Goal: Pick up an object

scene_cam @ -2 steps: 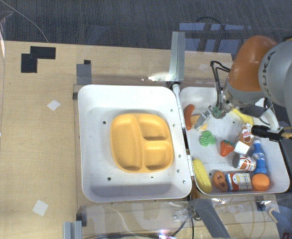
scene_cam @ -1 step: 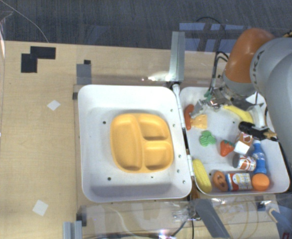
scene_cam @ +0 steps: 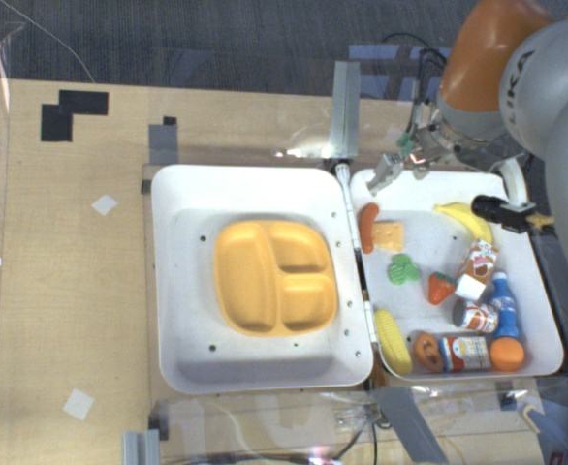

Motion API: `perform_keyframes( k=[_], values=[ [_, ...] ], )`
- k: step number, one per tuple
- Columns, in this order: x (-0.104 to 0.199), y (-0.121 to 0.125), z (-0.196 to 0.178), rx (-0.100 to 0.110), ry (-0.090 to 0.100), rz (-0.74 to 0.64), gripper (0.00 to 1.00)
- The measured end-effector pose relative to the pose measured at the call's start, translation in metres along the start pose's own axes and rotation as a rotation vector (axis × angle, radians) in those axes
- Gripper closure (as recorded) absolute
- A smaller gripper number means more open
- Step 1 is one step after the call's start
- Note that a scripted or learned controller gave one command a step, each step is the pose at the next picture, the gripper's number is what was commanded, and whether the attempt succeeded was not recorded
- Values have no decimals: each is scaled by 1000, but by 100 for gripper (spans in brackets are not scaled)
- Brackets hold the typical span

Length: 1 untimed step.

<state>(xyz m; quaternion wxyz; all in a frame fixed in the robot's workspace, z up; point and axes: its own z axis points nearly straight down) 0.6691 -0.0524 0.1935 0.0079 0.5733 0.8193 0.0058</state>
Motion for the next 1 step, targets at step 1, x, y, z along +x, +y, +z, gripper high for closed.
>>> perform_keyframes(
  k=[1],
  values=[
    [1,3,-46,11,2,296,0]
  ],
)
